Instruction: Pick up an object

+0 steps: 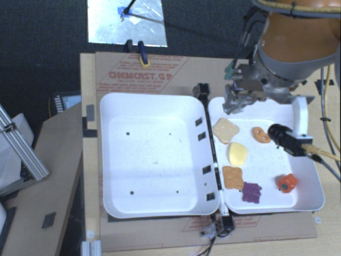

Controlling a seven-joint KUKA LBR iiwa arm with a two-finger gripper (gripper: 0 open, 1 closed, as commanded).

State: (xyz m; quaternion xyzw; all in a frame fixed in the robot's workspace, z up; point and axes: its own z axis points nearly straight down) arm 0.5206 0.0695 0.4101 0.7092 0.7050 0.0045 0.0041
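The right bin [314, 196] holds several small toy foods: a tan bread slice [225, 129], a pale yellow piece [237, 153], an orange-brown cracker [233, 177], a purple bunch [251, 192], a red-orange pepper [287, 183] and an orange pretzel-like piece [260, 135]. My gripper [234, 106] hangs over the bin's back left corner, just above and behind the bread slice. Nothing shows between its fingers. The arm's orange band and grey wrist fill the upper right.
The left bin [154, 153] lies beside the right one, with black clips [206, 169] along the shared rim. A black cylindrical attachment [287, 138] with a cable juts over the right bin. A shiny metal sheet [127, 15] lies at the back.
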